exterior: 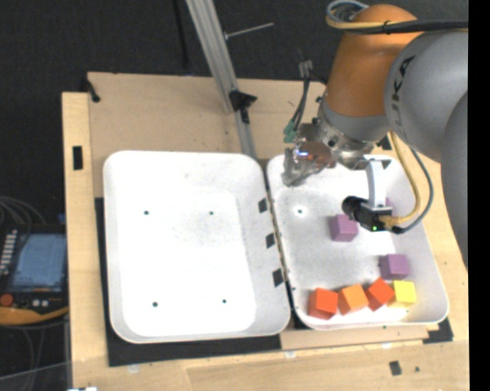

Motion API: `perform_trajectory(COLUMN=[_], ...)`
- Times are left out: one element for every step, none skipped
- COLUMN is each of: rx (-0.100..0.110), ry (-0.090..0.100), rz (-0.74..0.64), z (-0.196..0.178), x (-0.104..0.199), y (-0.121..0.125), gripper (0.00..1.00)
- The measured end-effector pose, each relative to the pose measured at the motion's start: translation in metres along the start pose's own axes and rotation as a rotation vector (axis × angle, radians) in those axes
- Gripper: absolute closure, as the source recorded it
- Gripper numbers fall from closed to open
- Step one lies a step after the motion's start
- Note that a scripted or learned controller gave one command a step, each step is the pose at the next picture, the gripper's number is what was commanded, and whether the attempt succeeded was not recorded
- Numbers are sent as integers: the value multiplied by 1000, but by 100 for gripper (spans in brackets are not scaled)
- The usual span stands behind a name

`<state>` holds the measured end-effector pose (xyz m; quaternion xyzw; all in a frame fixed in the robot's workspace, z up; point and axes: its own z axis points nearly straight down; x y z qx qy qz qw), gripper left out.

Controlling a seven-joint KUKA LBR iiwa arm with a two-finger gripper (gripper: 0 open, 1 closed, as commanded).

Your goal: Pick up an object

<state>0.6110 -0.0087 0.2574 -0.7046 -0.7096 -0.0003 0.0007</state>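
Note:
My gripper hangs over the far left corner of the right bin, below the orange wrist band. Nothing shows between its fingers. A purple block lies in the middle of that bin, to the right of and nearer than the gripper. A second purple block sits further toward the near right. Along the near edge stand an orange-red block, an orange block, a red block and a yellow block in a row.
The left bin lies beside the right one, with black clips along the shared edge. A metal pole slants up from behind the bins. A handheld pendant rests off the bench at the left.

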Motion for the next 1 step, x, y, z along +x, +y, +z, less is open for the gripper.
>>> perform_trajectory(rx=[1], ry=[-1], rz=[0], z=[13], x=[57], y=[-7], gripper=[100])
